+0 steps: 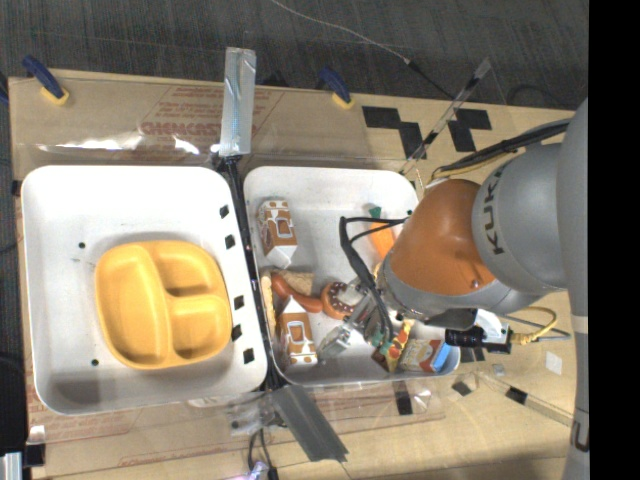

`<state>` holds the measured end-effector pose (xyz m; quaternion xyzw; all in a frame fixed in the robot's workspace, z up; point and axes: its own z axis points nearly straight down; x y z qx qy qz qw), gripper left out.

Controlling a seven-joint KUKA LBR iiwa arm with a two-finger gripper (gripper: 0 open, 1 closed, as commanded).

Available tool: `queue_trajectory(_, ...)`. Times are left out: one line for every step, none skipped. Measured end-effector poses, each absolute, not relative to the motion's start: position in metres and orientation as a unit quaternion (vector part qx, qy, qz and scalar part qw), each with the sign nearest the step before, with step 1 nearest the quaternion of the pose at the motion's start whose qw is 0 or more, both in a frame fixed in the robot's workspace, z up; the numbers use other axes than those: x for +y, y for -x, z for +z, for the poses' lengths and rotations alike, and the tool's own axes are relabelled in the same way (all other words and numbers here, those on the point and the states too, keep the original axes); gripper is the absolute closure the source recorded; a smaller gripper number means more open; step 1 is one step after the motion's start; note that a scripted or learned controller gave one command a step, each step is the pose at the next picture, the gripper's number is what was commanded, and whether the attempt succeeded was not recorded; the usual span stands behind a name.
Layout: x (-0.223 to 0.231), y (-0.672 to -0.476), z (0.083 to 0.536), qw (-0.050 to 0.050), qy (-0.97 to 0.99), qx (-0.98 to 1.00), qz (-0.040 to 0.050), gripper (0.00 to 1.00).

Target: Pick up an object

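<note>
The right bin [320, 183] holds several small items. A brown-and-white box [276, 224] lies near its left wall, and a second one like it [297, 336] sits lower down. Between them lies a reddish sausage-shaped piece [297, 293]. An orange object [383, 238] with a green bit [374, 211] beside it peeks out from under the arm. A colourful carton [415, 353] rests at the bin's lower right. My gripper [345, 318] is down inside the bin, just right of the sausage piece and the lower box. The arm's orange band [445, 243] hides the bin's right part.
The left bin [60, 198] holds a yellow divided tray [160, 300]. A black divider [245, 268] separates the two bins. Cables [350, 243] loop off the wrist over the right bin. Blue clamps [335, 85] hold the cardboard at the top edge.
</note>
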<state>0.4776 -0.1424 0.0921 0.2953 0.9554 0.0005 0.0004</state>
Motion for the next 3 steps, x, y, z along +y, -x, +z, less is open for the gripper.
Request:
queue_trajectory(-0.109, -0.537, 0.140, 0.002, -0.333, 0.943, -0.0006, 0.00)
queue_trajectory(-0.122, -0.578, 0.107, 0.012, -0.361, 0.932, -0.0074, 0.00)
queue_trajectory(-0.117, -0.581, 0.119, 0.012, -0.357, 0.934, -0.0042, 1.00)
